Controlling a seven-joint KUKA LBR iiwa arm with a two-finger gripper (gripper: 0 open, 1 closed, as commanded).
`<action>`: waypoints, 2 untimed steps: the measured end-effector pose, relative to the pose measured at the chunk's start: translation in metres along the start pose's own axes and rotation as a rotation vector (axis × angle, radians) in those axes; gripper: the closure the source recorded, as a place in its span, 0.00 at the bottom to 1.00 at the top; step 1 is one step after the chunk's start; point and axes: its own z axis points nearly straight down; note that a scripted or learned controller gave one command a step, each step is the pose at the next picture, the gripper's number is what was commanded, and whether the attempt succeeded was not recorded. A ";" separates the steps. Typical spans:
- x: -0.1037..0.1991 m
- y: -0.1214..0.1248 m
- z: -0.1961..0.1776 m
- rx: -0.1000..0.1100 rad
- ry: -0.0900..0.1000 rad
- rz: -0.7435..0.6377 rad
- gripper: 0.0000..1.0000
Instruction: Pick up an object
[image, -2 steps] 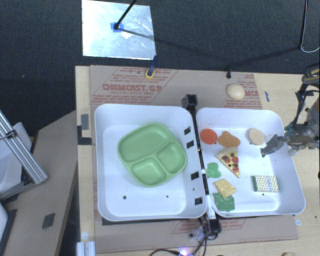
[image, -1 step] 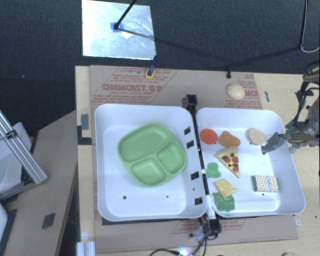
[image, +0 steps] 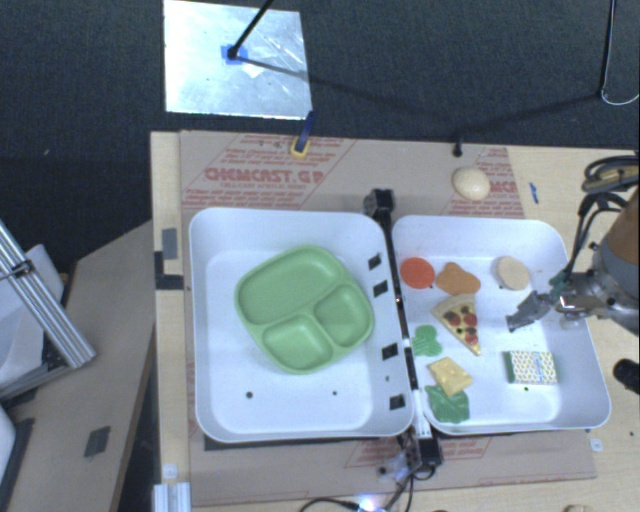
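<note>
Pizza slice (image: 460, 323) mid-bin, hand (image: 527, 312) just right, apart

grey arm (image: 600, 290); orange band; dark looping cables (image: 600, 185)

Both white bins (image: 290, 225) are seen to be smooth, slightly glossy plastic. The green divided plate (image: 305, 310) is matt plastic. The bench (image: 350, 165) is covered by printed brown cardboard. A crinkled, shiny foil sheet (image: 238, 60) is laid on dark, rough carpet (image: 80, 120).
</note>
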 end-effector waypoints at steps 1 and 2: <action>0.008 -0.005 0.047 -0.001 0.000 0.000 0.00; 0.008 -0.011 0.102 -0.011 -0.005 0.000 0.00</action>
